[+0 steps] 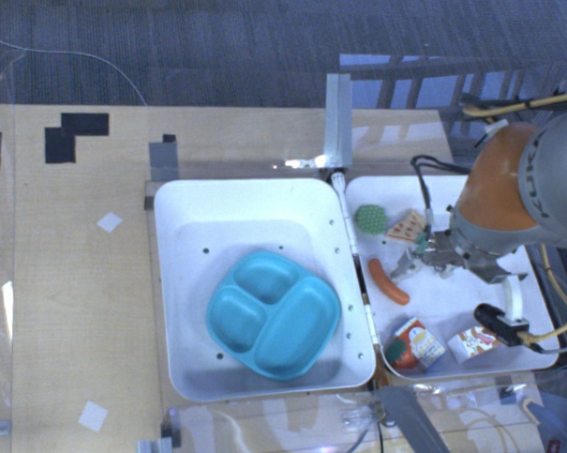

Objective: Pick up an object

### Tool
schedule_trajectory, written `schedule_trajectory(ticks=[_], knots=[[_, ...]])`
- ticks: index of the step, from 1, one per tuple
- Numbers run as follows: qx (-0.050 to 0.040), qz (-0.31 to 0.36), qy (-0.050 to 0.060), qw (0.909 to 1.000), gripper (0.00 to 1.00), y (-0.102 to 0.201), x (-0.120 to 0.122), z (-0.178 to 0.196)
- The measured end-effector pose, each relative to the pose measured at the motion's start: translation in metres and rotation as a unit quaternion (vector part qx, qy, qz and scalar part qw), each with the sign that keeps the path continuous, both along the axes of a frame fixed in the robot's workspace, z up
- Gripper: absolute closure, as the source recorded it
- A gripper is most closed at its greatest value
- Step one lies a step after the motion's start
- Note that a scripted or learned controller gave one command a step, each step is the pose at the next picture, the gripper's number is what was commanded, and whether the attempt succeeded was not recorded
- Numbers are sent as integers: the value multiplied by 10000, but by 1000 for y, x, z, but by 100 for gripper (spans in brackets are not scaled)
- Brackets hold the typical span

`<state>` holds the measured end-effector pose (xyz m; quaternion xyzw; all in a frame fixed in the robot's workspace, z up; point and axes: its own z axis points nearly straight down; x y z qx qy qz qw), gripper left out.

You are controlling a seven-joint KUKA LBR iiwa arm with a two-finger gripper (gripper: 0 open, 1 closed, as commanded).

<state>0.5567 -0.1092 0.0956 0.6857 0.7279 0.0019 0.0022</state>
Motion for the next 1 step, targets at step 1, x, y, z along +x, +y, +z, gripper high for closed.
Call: schedule_trajectory(ticks=[1], knots=[[-27,1581,-32,9874,0,19,21,-6]])
